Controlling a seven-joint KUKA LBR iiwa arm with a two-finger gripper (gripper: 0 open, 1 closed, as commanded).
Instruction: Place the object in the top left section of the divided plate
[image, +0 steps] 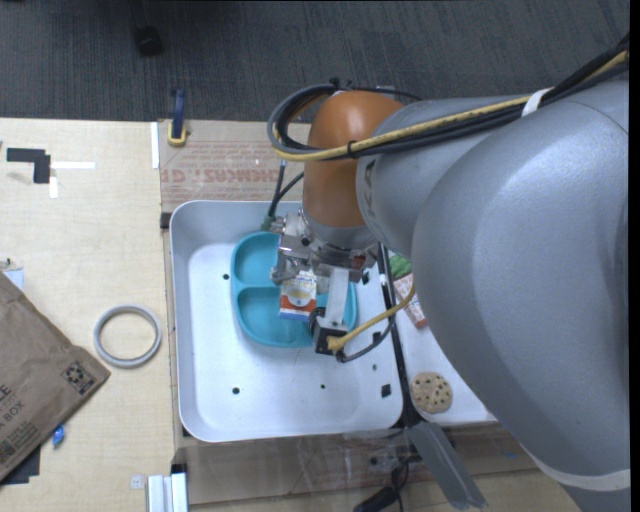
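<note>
We see the grey arm over the white bin; below it the blue divided plate. Our pincer hangs at frame centre, seemingly clenched on a small orange-white object, over the plate's right half; the top-left section lies up-left.

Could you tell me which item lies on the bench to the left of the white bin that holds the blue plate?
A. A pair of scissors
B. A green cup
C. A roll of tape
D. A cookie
C: a roll of tape lies flat on the bench, left of the bin with the plate; the cookie sits on the bin's other side.
</note>
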